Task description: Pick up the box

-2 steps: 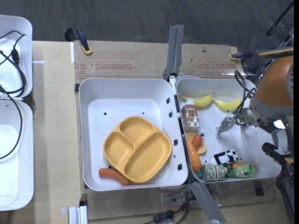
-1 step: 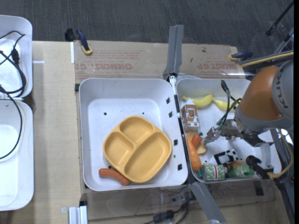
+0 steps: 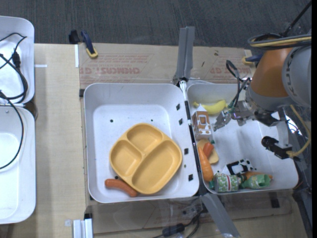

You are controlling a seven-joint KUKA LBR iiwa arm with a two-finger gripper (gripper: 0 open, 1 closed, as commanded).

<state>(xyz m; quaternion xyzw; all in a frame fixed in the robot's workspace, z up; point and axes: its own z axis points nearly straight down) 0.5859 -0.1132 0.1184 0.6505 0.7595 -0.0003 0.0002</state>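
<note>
two white bins point(image 3: 94, 133), wooden bench point(image 3: 54, 83), dark carpet point(image 3: 148, 9)

Arm point(image 3: 277, 78) was cut off at the right edge. Sausage point(image 3: 120, 186) sat partly under the yellow plate point(image 3: 145, 157). Print on the box point(image 3: 201, 123) was too small to read.

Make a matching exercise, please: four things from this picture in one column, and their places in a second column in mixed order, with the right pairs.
Things:
1. yellow divided plate
2. banana
3. sausage
4. small box

Places:
A. far end of the right bin
B. middle of the left bin
C. right bin, by its left wall, just below the banana
D. left bin, at the plate's near left edge

Pairs: 1-B, 2-A, 3-D, 4-C
</note>
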